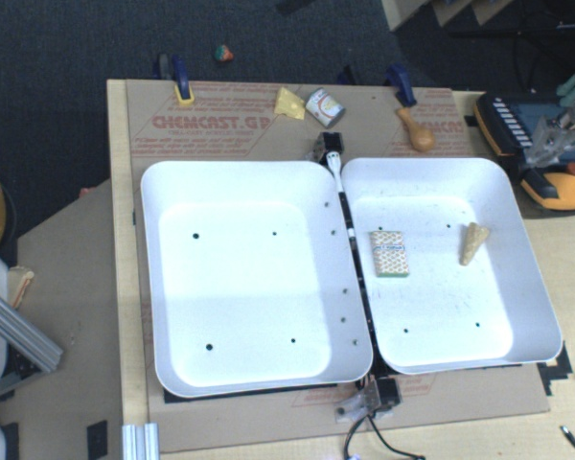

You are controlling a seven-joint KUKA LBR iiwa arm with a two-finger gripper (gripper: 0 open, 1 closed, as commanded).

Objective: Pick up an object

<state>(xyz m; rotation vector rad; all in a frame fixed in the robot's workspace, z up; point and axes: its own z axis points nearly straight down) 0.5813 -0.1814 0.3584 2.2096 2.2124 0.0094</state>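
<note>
In the right bin [517, 257] lie two objects. A small patterned rectangular block [390, 253], white with green and orange print, rests near the bin's left wall. A pale tan cone-shaped piece [472, 242] lies to its right, pointing toward the front. The left bin [163, 257] has a bare white floor with a few dark dots.
Behind the bins on the brown board lie a yellow wedge [288, 103], a small silver-white object [325, 107] and a tan wooden piece [417, 130]. Blue clamps [181, 77] [399, 83] hold the board's far edge. A black clip [331, 146] sits between the bins.
</note>
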